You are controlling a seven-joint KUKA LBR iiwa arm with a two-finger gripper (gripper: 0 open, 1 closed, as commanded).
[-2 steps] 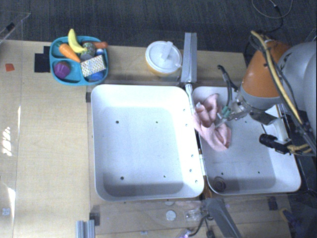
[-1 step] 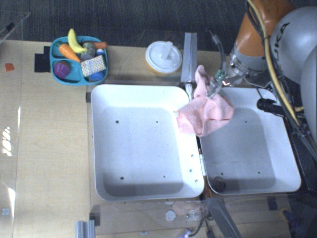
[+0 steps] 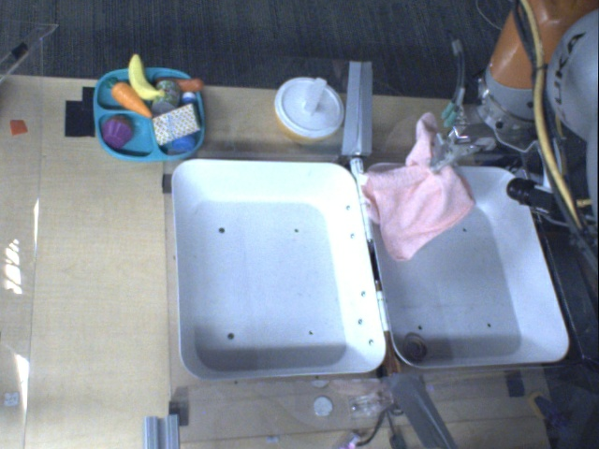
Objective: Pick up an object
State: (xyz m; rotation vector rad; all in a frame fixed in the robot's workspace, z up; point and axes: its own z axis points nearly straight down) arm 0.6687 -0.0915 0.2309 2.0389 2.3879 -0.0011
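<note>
**Operator:** Right, I'm taking the pink cloth [image 3: 415, 206] as my landmark. The end effector [image 3: 447, 148] sits at the cloth's upper right corner, and a peak of the fabric rises up to it. I read that as the end effector pinched closed on that corner, with cloth between its fingers.

**Observer:** Where does the rest of the cloth lie from there?

**Operator:** It falls away down and to the left of the grip. Its long axis runs on a slant from that raised corner towards the lower left. The bulk drapes over the top left corner of the right bin [image 3: 487, 330], and its left edge touches the divider [image 3: 372, 251] between the two bins. My judgement is that the next move is straight up, since the fabric trails below and left of the grip and could drag on the bin rim.

**Observer:** And the containers?

**Operator:** The left bin [image 3: 267, 269], left of the cloth, shows bare white floor. The right bin carries the cloth, plus a small dark round thing near its lower left corner that I cannot identify. On the counter [image 3: 84, 279], up and left of the cloth, stands a white lidded tub [image 3: 309, 108]. Further left is a blue tray [image 3: 150, 115] of toy food, including a banana [image 3: 142, 79].
</note>
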